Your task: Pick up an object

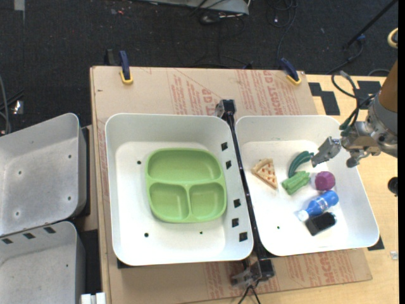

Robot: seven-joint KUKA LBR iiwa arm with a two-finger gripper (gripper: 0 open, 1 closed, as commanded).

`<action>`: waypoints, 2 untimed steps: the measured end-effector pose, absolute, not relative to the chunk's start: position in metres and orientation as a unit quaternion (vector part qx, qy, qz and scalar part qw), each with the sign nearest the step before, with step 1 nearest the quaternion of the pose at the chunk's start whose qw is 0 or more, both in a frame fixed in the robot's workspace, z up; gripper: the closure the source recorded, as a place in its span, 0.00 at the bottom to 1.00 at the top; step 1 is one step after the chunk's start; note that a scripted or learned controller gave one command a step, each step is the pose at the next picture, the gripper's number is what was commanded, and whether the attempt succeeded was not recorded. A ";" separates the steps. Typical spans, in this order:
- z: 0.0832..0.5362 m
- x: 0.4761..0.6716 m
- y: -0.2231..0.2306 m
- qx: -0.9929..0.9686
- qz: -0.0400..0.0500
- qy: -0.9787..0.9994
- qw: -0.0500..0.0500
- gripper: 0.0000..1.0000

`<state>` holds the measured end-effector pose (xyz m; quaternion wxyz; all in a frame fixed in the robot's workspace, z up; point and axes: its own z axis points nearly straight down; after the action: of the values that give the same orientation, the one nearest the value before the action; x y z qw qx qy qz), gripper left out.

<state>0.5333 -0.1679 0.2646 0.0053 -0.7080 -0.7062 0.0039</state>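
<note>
The likeliest target is the purple ball [324,180], lying in the right bin [354,233] just beside the green block [295,182], with a dark green curved piece [300,161] just above that block. Below the ball sits a blue bottle [321,204], and touching the bottle's lower end is a black box [321,223]. A pizza-slice toy [266,173] lies apart from the ball, toward the bin's left wall.

The gripper [342,151] hangs just above the ball and to its right; its two fingers look spread apart with nothing between them.

The crowding is the risk. A finger coming down by the ball may land on the green block or the curved piece and shove things aside. The ball, being round, would likely roll or squirt out of a closing grip. An off-centre descent could also catch two items at once.

The left bin [120,189] carries a green divided tray [186,183], well apart from the ball.
</note>
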 end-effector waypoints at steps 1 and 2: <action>0.271 0.535 -0.167 -0.707 0.000 -0.708 0.000 0.00; 0.223 0.527 -0.171 -0.708 0.001 -0.706 0.002 0.00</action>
<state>0.5273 -0.1713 0.2229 0.0018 -0.7079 -0.7063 0.0013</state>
